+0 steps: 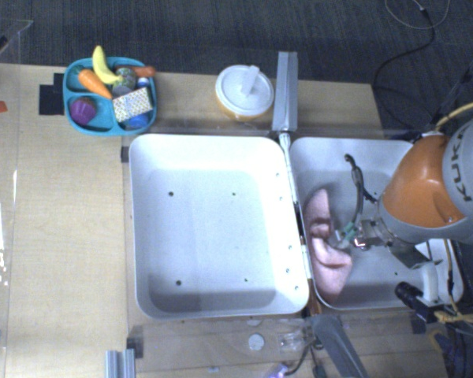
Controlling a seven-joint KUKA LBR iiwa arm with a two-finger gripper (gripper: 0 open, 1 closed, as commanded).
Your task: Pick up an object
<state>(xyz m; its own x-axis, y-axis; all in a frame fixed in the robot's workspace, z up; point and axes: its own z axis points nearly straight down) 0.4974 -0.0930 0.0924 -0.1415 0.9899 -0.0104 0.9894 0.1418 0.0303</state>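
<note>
While the grey arm (449, 187) with its orange band reaches in from the right, its pincer (348, 236) hangs low over the right bin (378, 152), right against a soft pink object (326, 242) that lies along the bin's left wall. The pink thing, pale and rumpled like a piece of cloth or a soft toy, stretches from about the middle of that wall down toward the bin's near corner, and the pincer's tip meets it at its right edge, about halfway along its length. How wide the pincer stands cannot be told from this slant, nor whether it has any hold on the pink thing; the small metal parts at the tip are too blurred and crowded to read. A dark cable (355, 179) loops down from above the wrist into the same bin.

Beside it, the left bin (213, 219) shows a bare white floor dotted with a few small dark holes. On the wooden worktop (55, 235) behind the bins, a blue divided tray (106, 97) holds toy food, among it a yellow banana (104, 65), an orange carrot (93, 83) and a purple piece (83, 110). A round white lidded container (245, 90) with a yellowish rim stands near the back edge, just left of a grey metal post (285, 93) that rises between the two bins.
</note>
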